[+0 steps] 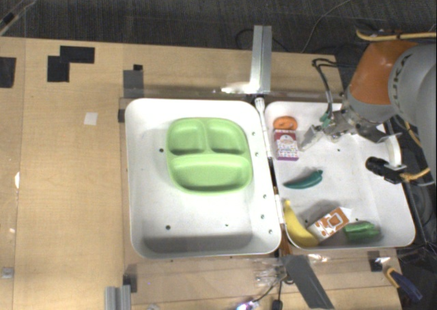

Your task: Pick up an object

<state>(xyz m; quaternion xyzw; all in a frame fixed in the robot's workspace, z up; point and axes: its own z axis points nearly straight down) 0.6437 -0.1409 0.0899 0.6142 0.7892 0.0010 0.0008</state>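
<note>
- Camera view: two shallow white plastic bins sit side by side on a pale wood-grain bench (pixel 61 186); a metal post rises behind the seam between them.
- The left bin (pixel 147 227) has smooth walls and rounded corners, and holds a green divided tray (pixel 208 153), matte, rounded-rectangular, with three compartments.
- My gripper (pixel 315 135) is over the upper part of the right bin (pixel 392 230). I cannot tell how my fingers stand; they are small and blurred against the white floor. Nothing shows between them.
- My arm is grey with an orange band, entering from the right.
- Just beside my gripper, to its left: a round orange item (pixel 285 123) and, touching below it, a small purple-and-white carton (pixel 286 145).
- Mid-bin: a curved, glossy dark green pepper (pixel 304 179), lying apart.
- Near edge: a yellow banana (pixel 296 226), curved; an orange-and-white box (pixel 329 222) tilted against it; a green oblong item (pixel 361 231) beside the box.
</note>
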